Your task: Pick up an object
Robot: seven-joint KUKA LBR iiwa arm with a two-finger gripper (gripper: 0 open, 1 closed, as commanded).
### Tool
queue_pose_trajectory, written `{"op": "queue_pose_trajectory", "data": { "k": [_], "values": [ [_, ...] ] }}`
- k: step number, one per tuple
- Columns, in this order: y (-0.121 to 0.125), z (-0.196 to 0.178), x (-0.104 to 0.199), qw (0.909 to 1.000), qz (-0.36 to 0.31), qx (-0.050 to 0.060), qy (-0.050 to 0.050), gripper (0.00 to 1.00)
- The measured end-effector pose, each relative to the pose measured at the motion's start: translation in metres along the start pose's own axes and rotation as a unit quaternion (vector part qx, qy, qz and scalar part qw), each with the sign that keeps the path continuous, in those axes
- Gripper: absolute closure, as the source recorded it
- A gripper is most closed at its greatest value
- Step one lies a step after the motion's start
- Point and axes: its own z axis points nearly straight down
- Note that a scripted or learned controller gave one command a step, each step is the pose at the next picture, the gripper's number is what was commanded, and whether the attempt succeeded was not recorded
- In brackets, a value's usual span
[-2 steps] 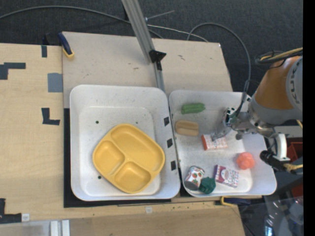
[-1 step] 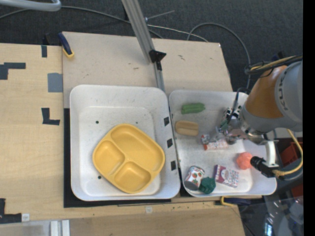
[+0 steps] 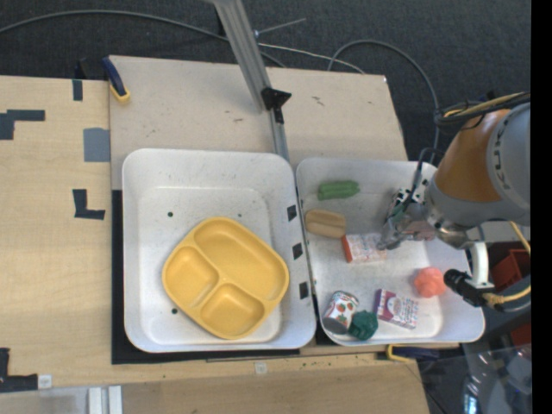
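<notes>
Basically nothing picked up yet — we see the gripper (image 3: 398,224) low in the right bin (image 3: 457,330), tips just beside the red-and-white box (image 3: 363,248); we cannot tell its state. Grasp and lift both remain — box lies flat.

Glossy yellow plastic tray (image 3: 226,276)

1. One fixed camera is mounted above the bench (image 3: 216,102) and looks down at a slant.
2. Range is moderate: both white bins fit in frame, the left bin (image 3: 138,231) near centre and the right bin (image 3: 457,326) toward the right side.
3. Dark floor fills the top of the frame.
4. The arm (image 3: 483,158) enters from the right edge.
</notes>
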Motion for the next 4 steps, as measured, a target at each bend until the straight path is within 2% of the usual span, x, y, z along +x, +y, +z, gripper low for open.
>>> {"op": "queue_pose_trajectory", "data": {
  "k": [2,3,4],
  "values": [
    [-0.003,-0.094,-0.011,1.0000,0.001,0.003,0.000,1.00],
    [0.001,-0.157,-0.015,1.0000,0.001,0.002,-0.001,1.00],
    [0.002,-0.190,-0.014,1.0000,0.001,0.003,0.000,1.00]
  ]
}}
